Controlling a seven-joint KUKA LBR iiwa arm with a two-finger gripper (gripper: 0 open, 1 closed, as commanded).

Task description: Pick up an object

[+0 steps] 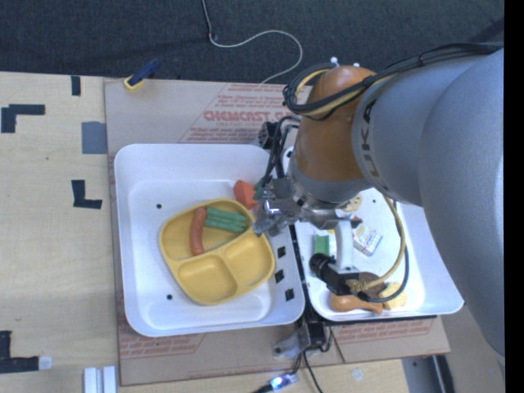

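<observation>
— So, where is the pincer (266,213)?
— Low over the left bin (131,219), at that bin's inner edge beside the wall shared with the right bin (434,285). The grey arm (426,137) covers it from above, so whether it is apart or together I cannot tell.
— What lies closest to it?
— A small orange-red piece (243,191), just beside the pincer on its far-left side in the camera view, lying on the bin floor off the plate.
— And the plate?
— A yellow divided plate (214,278), to the pincer's left and slightly nearer the camera; its rim comes very near the pincer. A green piece (225,219) lies in its upper compartment, close to the pincer, with a reddish sausage (197,230) further left, touching the green piece.
— Anything on the pincer's other side?
— In the right bin, a small green item (321,242) and a white packet (367,240), and an orange-brown thing (354,304) nearer the camera.
— Is anything held?
— Nothing shows in the pincer.
</observation>
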